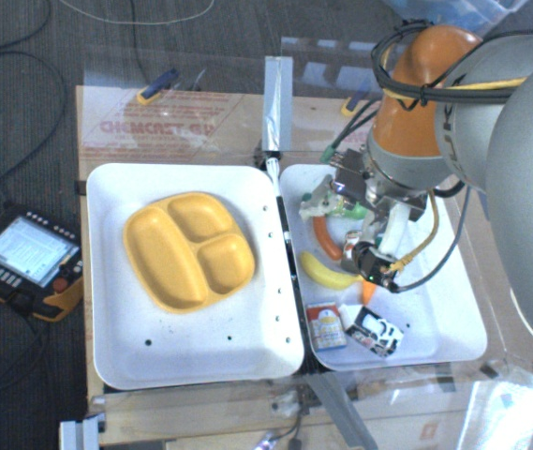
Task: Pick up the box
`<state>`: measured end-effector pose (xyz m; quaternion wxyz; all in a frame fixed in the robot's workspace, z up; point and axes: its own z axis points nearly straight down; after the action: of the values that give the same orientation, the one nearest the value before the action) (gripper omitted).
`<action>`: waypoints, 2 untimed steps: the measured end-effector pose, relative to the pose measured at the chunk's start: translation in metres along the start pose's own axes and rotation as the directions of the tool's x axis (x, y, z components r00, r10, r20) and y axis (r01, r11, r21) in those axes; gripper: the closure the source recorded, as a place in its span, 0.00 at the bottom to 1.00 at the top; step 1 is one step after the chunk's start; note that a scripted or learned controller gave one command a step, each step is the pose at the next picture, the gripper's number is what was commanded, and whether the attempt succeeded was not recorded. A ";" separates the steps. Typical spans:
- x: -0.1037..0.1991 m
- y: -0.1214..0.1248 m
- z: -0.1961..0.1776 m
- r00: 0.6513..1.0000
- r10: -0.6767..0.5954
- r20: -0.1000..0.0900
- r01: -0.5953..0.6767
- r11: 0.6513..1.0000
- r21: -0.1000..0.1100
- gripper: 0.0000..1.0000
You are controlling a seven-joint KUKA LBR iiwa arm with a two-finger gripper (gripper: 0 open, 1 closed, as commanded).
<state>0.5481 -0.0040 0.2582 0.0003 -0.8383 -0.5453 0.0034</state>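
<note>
A small box (326,327) with a red and white label lies flat in the right bin (453,331), near its front left corner. My gripper (333,198) hangs over the back left part of that bin, well behind the box and apart from it. Its tip sits among a green-and-white item (339,208) and an orange carrot (327,238).
A yellow banana (326,271) lies between the gripper and the box. A black and white packet (377,332) sits just right of the box, and a small orange piece (367,292) lies behind it. The left bin (116,345) holds a yellow divided plate (189,249).
</note>
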 end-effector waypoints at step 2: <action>-0.061 0.062 0.070 0.984 0.178 0.000 -0.178 0.984 0.001 0.00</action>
<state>0.5801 -0.0849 0.1882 0.0007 -0.8836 -0.4683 0.0036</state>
